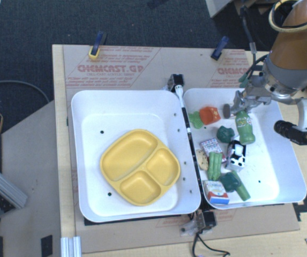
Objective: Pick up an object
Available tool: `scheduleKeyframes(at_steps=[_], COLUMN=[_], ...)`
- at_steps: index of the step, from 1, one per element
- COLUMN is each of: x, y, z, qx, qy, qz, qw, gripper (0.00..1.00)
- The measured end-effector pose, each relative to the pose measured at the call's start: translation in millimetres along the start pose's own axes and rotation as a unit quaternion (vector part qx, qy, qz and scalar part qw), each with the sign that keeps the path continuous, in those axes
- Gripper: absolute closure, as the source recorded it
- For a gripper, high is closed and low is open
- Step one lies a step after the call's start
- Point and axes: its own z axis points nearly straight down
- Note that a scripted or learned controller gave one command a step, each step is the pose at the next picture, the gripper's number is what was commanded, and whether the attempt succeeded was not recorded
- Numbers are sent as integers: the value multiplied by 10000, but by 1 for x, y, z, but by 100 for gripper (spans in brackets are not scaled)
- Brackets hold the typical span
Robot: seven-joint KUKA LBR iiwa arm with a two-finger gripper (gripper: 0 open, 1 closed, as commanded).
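Dark carpet surrounds the tabletop (142, 63), which carries two white bins. From the camera view, the end effector (242, 105) hangs over the right bin (287, 165), directly above a green bottle (245, 128). Whether it grips anything I cannot tell. Likely the approach step; next, a descent onto the bottle just below.
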Motion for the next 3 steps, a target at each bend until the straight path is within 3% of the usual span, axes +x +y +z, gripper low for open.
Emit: scheduleKeyframes(at_steps=[3], x=[141], y=[-32], z=[-12], qx=[3], qy=[-1], qz=[-7], qw=[10000], gripper=[100])
